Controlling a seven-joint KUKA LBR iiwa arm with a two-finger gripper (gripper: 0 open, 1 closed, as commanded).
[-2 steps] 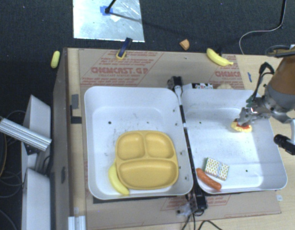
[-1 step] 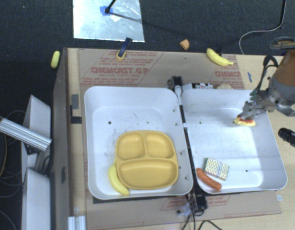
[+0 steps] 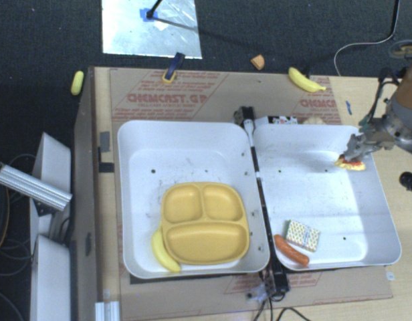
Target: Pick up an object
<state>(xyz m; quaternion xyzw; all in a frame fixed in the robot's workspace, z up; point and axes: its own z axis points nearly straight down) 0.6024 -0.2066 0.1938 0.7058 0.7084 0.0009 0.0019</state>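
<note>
Pincer (image 3: 357,151) low at the right bin's (image 3: 326,199) far right edge, over a small red-yellow object (image 3: 351,164), grip state unclear, yellow divided tray (image 3: 204,222) in left bin (image 3: 186,152).

Both bins, left bin (image 3: 136,179) and right bin (image 3: 373,212), look like smooth white plastic with a soft sheen. The divided tray (image 3: 204,223) is matt yellow plastic, and the banana (image 3: 164,253) beside it has the same toy-like smoothness. The sausage (image 3: 291,251) shines glossy orange-red. Beneath lies flat brown cardboard (image 3: 192,92), printed in red. The floor (image 3: 39,39) reads as dark, rough carpet, and the sheet (image 3: 152,35) on it glints like foil.
</note>
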